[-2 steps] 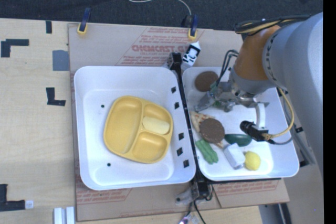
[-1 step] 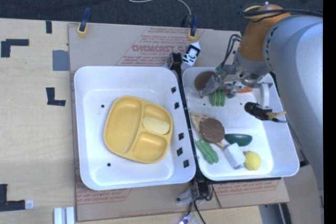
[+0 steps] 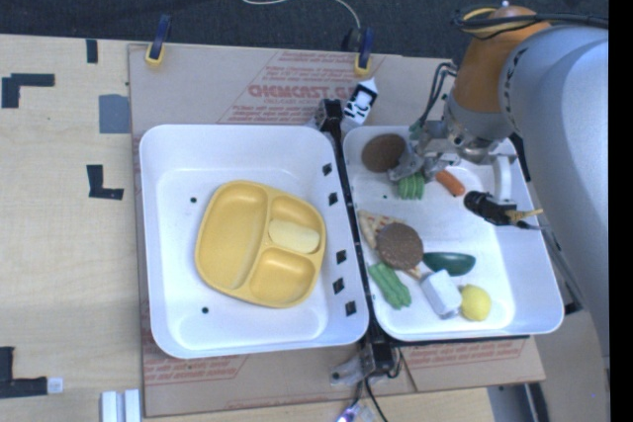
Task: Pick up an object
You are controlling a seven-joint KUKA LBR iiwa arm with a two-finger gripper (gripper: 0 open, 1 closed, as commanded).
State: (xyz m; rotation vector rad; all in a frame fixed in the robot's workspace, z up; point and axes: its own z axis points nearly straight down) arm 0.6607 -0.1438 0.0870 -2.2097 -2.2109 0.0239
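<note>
Left bin (image 3: 158, 212): yellow divided plate (image 3: 259, 242), centred.
Right bin (image 3: 534, 311), front half: brown round patty (image 3: 400, 244), green pod (image 3: 391, 285) just below-left, white block (image 3: 441, 293), lemon (image 3: 476, 303) at front-right, dark green piece (image 3: 450, 262).
Right bin, back half: brown disc (image 3: 383, 153), orange carrot (image 3: 451, 182).
Gripper (image 3: 415, 175): low in back of right bin, appears pinched on green leafy item (image 3: 410, 186), w/ item directly under tips, beside brown disc. Lift straight up likely next; grip looks marginal.

You can't make out the gripper (image 3: 420, 163) tips: they blur into a green item (image 3: 410, 185) at the right bin's (image 3: 529, 257) twelve o'clock.
</note>
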